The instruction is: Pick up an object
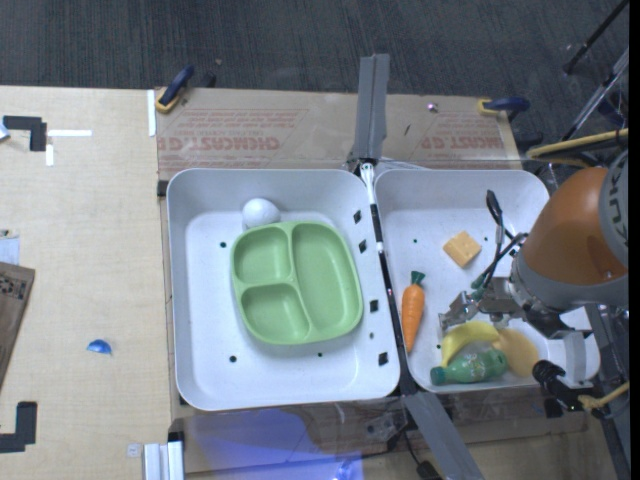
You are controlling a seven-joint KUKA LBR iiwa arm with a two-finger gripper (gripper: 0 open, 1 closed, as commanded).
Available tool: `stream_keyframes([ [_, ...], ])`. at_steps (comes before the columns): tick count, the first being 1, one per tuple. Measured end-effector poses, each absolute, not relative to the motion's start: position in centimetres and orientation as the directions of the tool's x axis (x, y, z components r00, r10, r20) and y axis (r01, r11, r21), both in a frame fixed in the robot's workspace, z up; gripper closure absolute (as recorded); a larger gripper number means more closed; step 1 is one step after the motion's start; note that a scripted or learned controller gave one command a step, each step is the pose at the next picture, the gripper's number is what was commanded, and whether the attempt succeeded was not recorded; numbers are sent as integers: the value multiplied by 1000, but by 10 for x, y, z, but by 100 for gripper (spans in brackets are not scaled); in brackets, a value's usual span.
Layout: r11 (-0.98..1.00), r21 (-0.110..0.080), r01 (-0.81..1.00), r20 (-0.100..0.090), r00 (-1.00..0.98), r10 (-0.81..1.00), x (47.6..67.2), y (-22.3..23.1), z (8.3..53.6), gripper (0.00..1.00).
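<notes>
Yellow banana (470,338) lies at the lower right of the frame, in the right bin (440,193), beside a green bottle (470,368); the gripper (462,311) hangs just above it, likely targeting it; grip state unclear.

I am looking down on two white bins sitting side by side on the bench. The left bin (200,298) is holding a green divided plate (297,281), with a small white ball (261,211) touching the plate's far edge. In the right bin (440,203), a carrot (412,310) is lying near the left wall, and a tan cracker-like square (462,249) is resting further back. My arm is reaching in from the right, its orange band (578,228) showing, and the gripper (462,311) is hovering just above a yellow banana (472,337). A green bottle (470,367) is lying just in front of the banana, touching it.
</notes>
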State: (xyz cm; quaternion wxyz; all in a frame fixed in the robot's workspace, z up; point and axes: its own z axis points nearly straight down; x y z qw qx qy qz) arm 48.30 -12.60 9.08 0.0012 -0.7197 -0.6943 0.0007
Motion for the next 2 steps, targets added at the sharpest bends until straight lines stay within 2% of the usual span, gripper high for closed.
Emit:
stream_keyframes([
  [1,-91,-2,996,0,91,996,507,-127,91,0],
  [2,14,0,1000,-1,-14,1000,597,-116,92,0],
])
